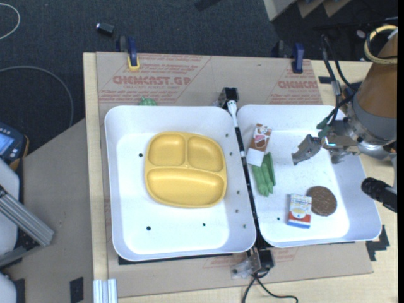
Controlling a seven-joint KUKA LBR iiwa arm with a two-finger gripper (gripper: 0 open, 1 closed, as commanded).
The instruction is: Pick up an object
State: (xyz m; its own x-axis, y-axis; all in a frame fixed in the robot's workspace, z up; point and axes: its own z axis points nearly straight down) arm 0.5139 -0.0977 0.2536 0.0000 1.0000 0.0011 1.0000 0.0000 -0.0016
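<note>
Camera view, as I read it from my station:

- Left bin (120, 188): one yellow divided plate (185, 169), lying flat near the middle.
- Right bin (360, 223): a brown-and-white packet (259, 139) at the upper left, a green bundle (264, 174) just below it, a small box (300, 209) touching a brown disc (322, 201).
- Gripper (319, 149): above the right bin, fingers spread apart, nothing between them, well apart from each item.

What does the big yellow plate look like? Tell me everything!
The yellow plate looks like smooth, shiny plastic with rounded corners. It has three sections: two small ones at the far side and one long one nearer the camera. It lies flat, slightly turned, in the middle of the left white bin, with nothing in it.
</note>
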